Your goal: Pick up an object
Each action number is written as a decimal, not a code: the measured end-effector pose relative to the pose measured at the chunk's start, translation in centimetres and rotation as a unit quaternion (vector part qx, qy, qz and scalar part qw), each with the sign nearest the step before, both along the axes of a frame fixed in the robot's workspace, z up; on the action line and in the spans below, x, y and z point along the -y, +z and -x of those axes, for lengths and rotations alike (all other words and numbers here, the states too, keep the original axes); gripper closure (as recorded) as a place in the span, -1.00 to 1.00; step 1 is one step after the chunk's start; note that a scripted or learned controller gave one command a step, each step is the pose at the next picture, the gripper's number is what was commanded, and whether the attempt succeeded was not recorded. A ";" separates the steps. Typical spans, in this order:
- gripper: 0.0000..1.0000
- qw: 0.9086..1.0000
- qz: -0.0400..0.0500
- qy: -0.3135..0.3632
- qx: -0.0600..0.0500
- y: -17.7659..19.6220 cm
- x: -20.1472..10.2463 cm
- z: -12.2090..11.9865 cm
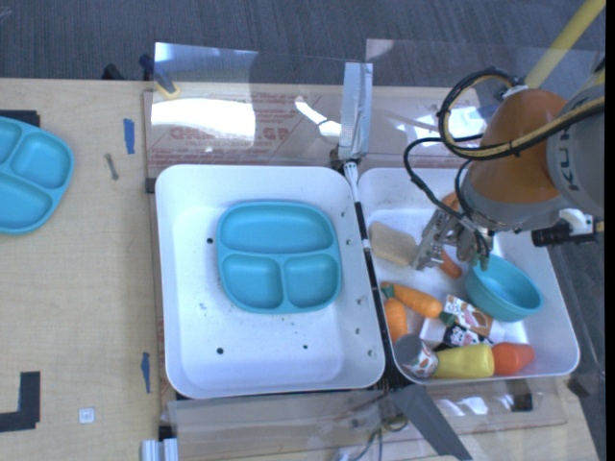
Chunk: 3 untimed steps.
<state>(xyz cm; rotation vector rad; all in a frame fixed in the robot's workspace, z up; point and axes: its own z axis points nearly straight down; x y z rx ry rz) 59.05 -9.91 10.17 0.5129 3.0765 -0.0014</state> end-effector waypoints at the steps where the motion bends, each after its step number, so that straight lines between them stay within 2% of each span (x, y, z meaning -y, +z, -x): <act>1: 1.00 0.999 -0.001 0.031 -0.004 -1.1 2.6 8.7; 2: -1.00 1.000 0.000 0.031 -0.001 -1.1 2.6 8.5; 3: -1.00 0.999 -0.001 0.051 -0.004 -1.3 1.1 -1.4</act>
